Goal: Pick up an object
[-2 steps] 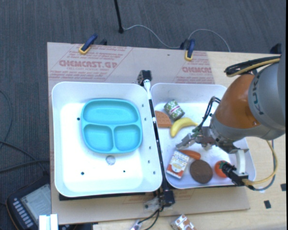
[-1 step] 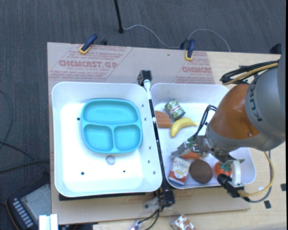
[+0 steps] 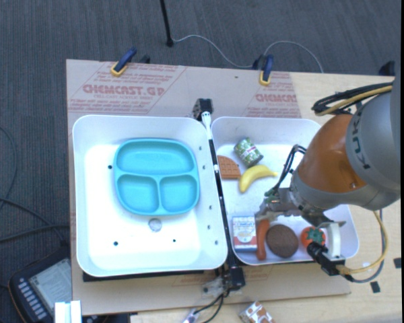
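The right bin (image 3: 223, 130) holds a green can (image 3: 248, 152), a brown toast slice (image 3: 227, 167), a yellow banana (image 3: 256, 175), a small red and white carton (image 3: 243, 232), an orange carrot (image 3: 261, 239), a brown round item (image 3: 281, 241) and a red and green item (image 3: 314, 235). My gripper (image 3: 275, 206) hangs low over the bin's front middle, just above the brown round item and right of the carton. It sits below the banana. The arm's orange band hides the bin's right part.
The left bin (image 3: 94, 200) bears a blue divided plate (image 3: 156, 177) and a small grey piece (image 3: 155, 225). Clamps (image 3: 123, 60) hold the board's far edge. A black fitting (image 3: 203, 106) stands between the bins at the back.
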You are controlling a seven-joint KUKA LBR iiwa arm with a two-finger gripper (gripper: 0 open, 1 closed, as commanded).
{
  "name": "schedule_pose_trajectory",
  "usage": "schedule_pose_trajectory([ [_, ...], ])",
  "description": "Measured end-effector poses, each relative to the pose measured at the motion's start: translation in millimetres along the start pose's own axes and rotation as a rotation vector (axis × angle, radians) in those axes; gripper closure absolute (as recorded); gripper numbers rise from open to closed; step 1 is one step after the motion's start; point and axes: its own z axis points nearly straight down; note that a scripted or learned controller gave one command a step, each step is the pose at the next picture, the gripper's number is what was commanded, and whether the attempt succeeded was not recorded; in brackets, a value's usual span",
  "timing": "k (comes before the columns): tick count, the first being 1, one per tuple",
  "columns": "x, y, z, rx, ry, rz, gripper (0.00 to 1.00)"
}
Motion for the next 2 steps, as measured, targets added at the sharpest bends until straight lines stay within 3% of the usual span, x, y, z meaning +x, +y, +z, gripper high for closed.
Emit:
schedule_pose_trajectory([
  [1, 66.4, 13.7, -180.7, 0.013, 0.004, -0.004, 1.00],
  [2, 65.9, 13.3, -180.4, 0.014, 0.004, -0.003, 0.00],
])
